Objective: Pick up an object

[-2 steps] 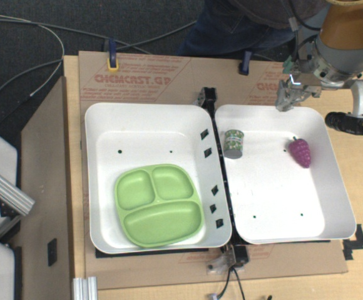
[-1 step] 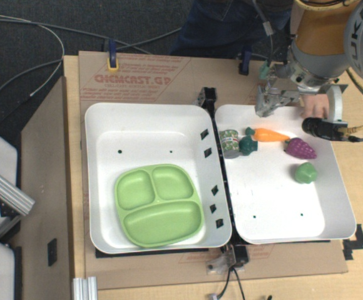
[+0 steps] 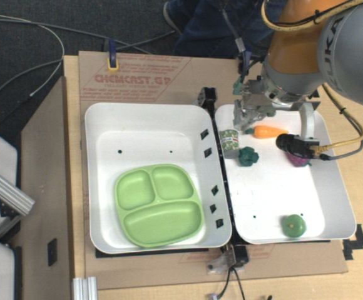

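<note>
In the right bin (image 3: 319,192), my gripper (image 3: 246,119) hangs low near the far left corner. Right beside it, to the right, lies an orange carrot (image 3: 270,131). A small green-labelled can (image 3: 230,140) stands just below the gripper, against the bin's left wall. A dark green broccoli-like piece (image 3: 249,155) sits next to the can. A purple object (image 3: 298,159) lies further right, partly hidden by a black fitting (image 3: 292,144) on the arm. A green apple (image 3: 293,225) rests near the bin's front edge. I see nothing held in the gripper.
The left bin (image 3: 106,142) holds a light green divided plate (image 3: 159,203) in its front half. The arm's orange band (image 3: 300,33) and grey body hang over the right bin's far side. A yellow cable (image 3: 344,145) runs along the right rim.
</note>
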Robot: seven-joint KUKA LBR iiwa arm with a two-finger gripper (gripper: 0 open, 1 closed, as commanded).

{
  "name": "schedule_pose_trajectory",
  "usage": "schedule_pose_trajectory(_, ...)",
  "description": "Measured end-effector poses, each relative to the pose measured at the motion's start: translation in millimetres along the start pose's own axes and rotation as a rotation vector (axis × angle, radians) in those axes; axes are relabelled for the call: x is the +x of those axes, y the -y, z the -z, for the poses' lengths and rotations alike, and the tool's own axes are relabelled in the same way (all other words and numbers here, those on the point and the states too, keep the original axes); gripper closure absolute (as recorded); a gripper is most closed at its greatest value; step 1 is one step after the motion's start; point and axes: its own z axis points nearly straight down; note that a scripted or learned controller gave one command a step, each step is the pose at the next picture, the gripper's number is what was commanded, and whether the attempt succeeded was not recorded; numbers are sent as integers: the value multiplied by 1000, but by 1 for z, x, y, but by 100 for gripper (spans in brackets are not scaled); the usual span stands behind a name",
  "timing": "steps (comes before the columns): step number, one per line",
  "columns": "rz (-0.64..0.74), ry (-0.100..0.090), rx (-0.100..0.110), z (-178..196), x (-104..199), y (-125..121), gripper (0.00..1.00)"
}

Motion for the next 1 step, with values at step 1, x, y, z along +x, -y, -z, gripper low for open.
schedule_pose_trajectory(1,1,0,1,-16,55,19,100)
